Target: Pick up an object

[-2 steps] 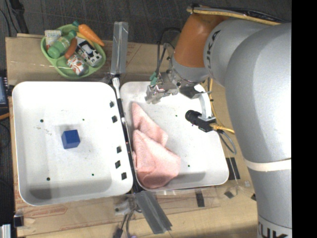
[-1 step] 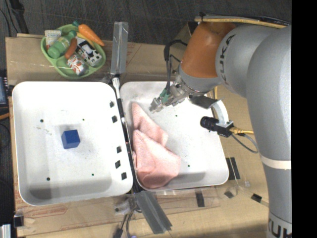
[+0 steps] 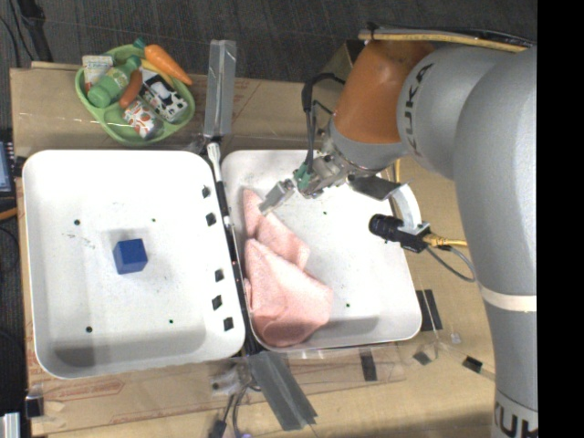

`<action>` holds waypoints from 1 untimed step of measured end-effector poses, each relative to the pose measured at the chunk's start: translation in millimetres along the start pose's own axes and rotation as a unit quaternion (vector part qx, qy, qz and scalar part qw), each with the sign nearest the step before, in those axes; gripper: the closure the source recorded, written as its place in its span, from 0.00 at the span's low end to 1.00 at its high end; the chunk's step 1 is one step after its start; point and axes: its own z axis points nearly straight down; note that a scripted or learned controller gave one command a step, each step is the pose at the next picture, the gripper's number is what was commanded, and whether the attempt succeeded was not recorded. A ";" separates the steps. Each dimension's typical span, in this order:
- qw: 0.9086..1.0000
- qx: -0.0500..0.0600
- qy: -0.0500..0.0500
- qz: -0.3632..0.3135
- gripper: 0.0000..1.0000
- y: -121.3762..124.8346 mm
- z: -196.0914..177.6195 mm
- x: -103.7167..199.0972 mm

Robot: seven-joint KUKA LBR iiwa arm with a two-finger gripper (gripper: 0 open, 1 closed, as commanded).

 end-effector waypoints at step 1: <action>1.000 -0.001 0.000 -0.015 0.00 -32.0 99.4 -24.8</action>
